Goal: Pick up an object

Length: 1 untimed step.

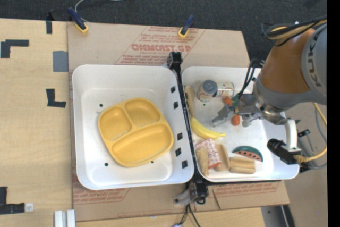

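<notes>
My gripper (234, 116) hangs low over the middle of the right bin (265, 80), reaching in from the right. Its two grey fingers (221, 114) are spread apart, so it is open. A small red-orange round object (235, 120) lies in the gap between them, with no finger visibly pressing on it. Just below and to the left lies a yellow banana (206, 131). A small bottle with a grey cap (210, 90) lies on its side at the back of this bin, an orange piece (228, 99) beside it.
At the right bin's front lie a wrapped snack (211, 156), a bread roll (241, 166) and a watermelon slice (248, 153). The left bin (85, 114) holds a yellow divided plate (136, 131). A black divider (180, 109) separates the bins. Cables hang at the arm's right.
</notes>
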Each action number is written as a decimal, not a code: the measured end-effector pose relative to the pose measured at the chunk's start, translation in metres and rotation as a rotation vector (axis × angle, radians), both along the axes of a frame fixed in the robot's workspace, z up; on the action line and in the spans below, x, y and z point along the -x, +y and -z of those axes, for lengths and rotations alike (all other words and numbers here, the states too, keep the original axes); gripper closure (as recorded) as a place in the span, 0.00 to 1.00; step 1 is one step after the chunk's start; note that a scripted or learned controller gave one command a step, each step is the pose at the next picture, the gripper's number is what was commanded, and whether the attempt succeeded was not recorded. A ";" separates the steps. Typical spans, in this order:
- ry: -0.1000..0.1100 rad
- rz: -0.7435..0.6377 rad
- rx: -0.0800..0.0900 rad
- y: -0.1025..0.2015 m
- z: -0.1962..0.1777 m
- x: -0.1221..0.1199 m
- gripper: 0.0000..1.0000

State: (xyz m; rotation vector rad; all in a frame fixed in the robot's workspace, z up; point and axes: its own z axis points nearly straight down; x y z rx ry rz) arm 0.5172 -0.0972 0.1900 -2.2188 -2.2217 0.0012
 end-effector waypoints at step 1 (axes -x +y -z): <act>-0.007 0.000 0.002 -0.030 0.103 -0.035 0.00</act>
